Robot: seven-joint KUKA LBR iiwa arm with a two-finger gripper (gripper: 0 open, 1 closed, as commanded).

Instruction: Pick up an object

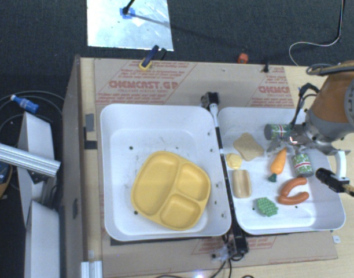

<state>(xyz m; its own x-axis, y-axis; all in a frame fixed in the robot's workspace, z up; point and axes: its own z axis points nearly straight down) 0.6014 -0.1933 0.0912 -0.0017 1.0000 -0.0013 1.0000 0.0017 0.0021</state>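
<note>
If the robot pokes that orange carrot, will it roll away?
Probably a little. The carrot looks rounded and smooth, so it may roll sideways or slip. It tapers to a tip, so it would likely curve around, and the can close beside it might stop it.

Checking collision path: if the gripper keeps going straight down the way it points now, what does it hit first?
Probably the toy carrot: the gripper points down just above its top end, with a green can close alongside. Depth is unclear from this slanted view, so it could graze the can instead.

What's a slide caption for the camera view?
Grey KUKA arm reaches over the right white bin of toy food, beside an orange plastic carrot; yellow divided plastic tray lies in the left white bin.
</note>
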